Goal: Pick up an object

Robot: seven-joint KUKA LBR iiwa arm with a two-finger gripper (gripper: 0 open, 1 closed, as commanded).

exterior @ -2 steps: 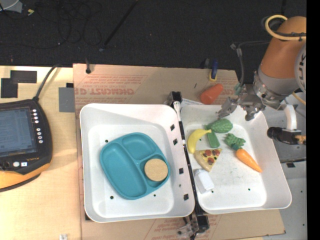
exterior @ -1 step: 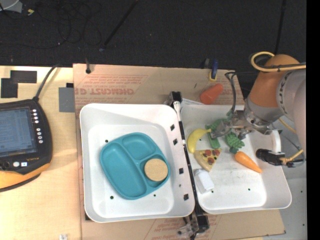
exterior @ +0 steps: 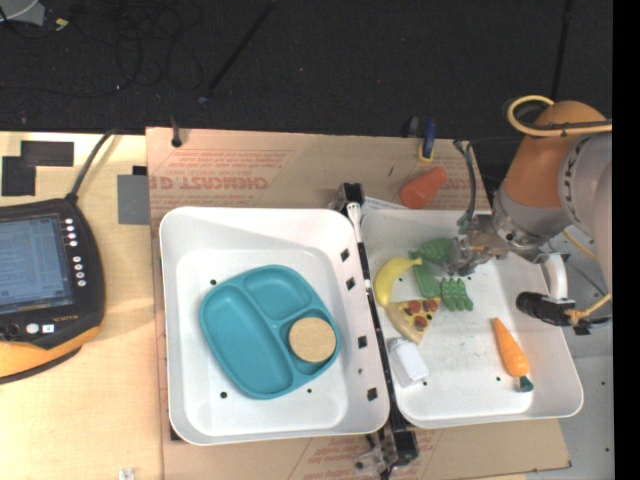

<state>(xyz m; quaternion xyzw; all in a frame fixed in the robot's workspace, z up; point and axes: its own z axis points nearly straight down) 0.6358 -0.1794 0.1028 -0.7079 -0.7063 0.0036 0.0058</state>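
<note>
In the right bin (exterior: 560, 393) lie a yellow banana (exterior: 391, 276), a pizza slice (exterior: 415, 316), a green ridged piece (exterior: 456, 293), a green leafy piece (exterior: 437, 251), an orange carrot (exterior: 511, 350) and a small white block (exterior: 407, 360). My gripper (exterior: 464, 259) reaches in from the right and hangs low over the green pieces at the bin's back. Whether it touches them is unclear.
The left bin (exterior: 190, 268) holds a teal divided plate (exterior: 245, 333) with a tan round disc (exterior: 312, 339) on it. A red-orange object (exterior: 425, 187) lies on the cardboard behind the right bin. A tablet pendant (exterior: 40, 278) sits at far left.
</note>
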